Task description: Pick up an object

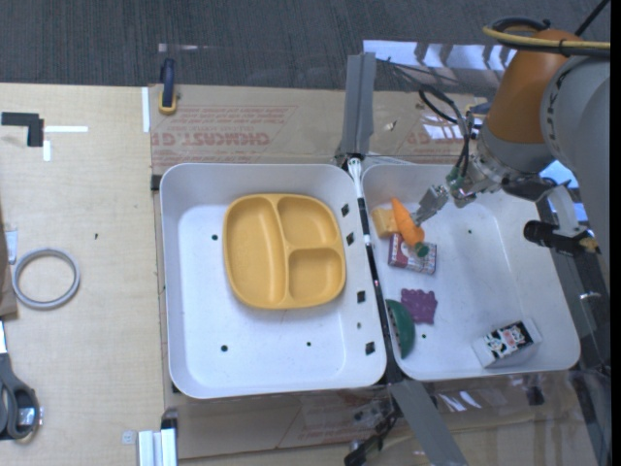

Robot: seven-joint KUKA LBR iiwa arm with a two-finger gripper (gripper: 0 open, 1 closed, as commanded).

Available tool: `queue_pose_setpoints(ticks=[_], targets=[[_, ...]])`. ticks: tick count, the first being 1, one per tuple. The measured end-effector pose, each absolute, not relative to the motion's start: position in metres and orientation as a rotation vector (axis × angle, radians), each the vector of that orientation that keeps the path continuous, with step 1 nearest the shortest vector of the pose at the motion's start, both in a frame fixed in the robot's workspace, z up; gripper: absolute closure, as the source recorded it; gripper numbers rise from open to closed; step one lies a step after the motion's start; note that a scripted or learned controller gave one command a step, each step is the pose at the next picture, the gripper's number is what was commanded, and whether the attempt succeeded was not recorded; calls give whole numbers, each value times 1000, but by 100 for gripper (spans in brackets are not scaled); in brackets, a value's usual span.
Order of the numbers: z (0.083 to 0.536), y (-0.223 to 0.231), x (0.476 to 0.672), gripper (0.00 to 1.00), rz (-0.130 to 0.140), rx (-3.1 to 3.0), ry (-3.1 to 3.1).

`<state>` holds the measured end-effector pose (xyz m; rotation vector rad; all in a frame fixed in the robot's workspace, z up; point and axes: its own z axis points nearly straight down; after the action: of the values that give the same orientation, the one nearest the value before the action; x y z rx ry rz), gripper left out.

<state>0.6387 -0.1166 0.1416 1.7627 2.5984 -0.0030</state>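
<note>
My gripper (432, 203) hangs low over the back left part of the right bin (505, 270), reaching in from the upper right. Just to its left lies an orange carrot (406, 223), slanted, with a yellow wedge (383, 221) against its far side and a pink packet (411, 254) under its green end. The carrot sits beside the gripper, not inside it. Further forward lie purple grapes (419, 305), a green piece (401, 324) by the bin's left wall, and a small black-and-white box (506, 340) at the front right.
The left bin (194, 309) holds a yellow divided plate (285, 250). A grey divider (359, 115) rises behind the seam between the bins. On the bench at far left lie a tape roll (44, 278) and scissors (15, 411).
</note>
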Motion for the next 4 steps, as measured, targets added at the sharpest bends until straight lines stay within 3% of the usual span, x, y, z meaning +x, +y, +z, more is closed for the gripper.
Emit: queue_pose_setpoints(ticks=[1, 2, 3, 4], targets=[[138, -102, 659, 0, -3, 2028, 2397], [92, -108, 659, 0, -3, 2334, 2102], [192, -89, 659, 0, -3, 2408, 2016], [94, -95, 660, 0, 0, 2352, 2078]])
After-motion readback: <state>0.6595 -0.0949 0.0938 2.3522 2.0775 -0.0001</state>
